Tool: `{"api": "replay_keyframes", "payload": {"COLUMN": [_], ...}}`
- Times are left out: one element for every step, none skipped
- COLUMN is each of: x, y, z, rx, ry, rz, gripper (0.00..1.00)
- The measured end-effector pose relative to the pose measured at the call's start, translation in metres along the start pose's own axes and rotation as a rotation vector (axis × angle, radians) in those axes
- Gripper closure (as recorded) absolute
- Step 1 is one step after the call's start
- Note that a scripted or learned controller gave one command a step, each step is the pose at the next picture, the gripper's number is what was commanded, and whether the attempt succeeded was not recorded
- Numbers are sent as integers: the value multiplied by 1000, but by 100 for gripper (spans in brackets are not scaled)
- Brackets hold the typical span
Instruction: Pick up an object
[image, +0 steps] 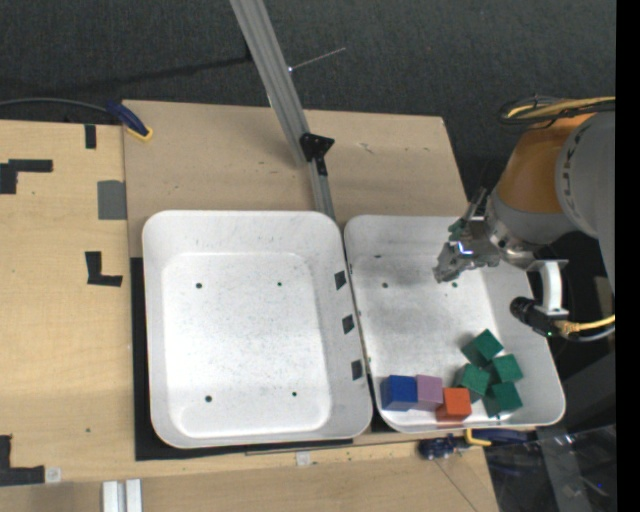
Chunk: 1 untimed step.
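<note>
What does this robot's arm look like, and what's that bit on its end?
The arm is bulky and rounded, grey with a broad orange band above the wrist. Yellow and black cables loop beside it. At its end sits a small, dark metal tool with a bluish-green glint.

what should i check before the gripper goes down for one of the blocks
1. Blocks within the arm's bin: ok, all sit in the right bin near its front edge.
2. Gripper above a block: not ok, it hangs over bare bin floor, far from the pile.
3. Easy target: ok, the blue block sits at the row's left end with open floor beside it.
4. Green blocks separable: not ok, they crowd together.
5. Gripper carrying nothing: cannot tell.
</note>
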<state>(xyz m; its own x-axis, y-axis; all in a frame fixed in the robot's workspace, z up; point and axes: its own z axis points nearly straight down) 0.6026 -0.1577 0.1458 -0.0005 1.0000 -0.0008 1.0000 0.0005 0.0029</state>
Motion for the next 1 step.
{"api": "replay_keyframes", "payload": {"x": [-2], "y": [-8], "z": [-58], "rx": [-1], "ry": [0], "rz": [0], "gripper": [100]}}
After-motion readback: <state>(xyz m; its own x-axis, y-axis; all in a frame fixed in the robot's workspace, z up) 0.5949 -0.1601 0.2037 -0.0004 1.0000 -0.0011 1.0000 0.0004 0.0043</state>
